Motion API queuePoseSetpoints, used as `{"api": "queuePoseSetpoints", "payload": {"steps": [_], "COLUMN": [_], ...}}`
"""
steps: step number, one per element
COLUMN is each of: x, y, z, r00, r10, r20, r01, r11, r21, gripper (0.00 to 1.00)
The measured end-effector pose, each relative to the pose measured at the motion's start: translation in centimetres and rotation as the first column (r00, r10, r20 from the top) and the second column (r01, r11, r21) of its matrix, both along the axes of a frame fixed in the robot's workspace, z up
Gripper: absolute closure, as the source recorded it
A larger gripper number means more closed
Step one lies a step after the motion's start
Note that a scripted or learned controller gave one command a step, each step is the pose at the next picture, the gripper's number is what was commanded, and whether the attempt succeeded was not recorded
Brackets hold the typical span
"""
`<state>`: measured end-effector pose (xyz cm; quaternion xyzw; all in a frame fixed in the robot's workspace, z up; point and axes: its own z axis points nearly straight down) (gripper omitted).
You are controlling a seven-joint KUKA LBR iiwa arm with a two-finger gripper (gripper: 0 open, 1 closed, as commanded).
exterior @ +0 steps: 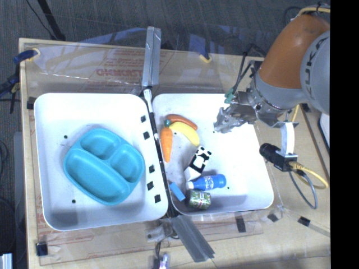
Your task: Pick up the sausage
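A green can (198, 199) sits at the right bin's (247, 161) front wall; the sausage (180, 119) lies at the back beside the banana (185, 131). The gripper (229, 120) hovers nearby, carrying nothing.

Camera view: single fixed camera, mounted above the bench (291, 228), angled downward at a slant. Field covers both white bins whole, left bin (50, 206) and right bin (247, 198), side by side at mid-distance, with dark floor along the top. Arm (297, 55) enters from the right edge.
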<state>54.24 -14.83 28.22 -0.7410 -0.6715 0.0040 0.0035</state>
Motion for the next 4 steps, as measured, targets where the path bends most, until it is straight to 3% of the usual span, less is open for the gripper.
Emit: {"api": "queuePoseSetpoints", "payload": {"steps": [2, 3, 4], "x": [0.1, -4.4, -6.6], "y": [0.1, 0.8, -2.2], "z": [1.8, 1.0, -7.6], "r00": [1.000, 0.989, 0.919], "r10": [0.015, -0.145, -0.393], "r20": [-0.004, 0.007, 0.005], "r01": [-0.015, 0.145, 0.393], "r11": [1.000, 0.989, 0.920], "r21": [0.000, 0.000, -0.001], "gripper": [1.00, 1.00, 1.00]}}
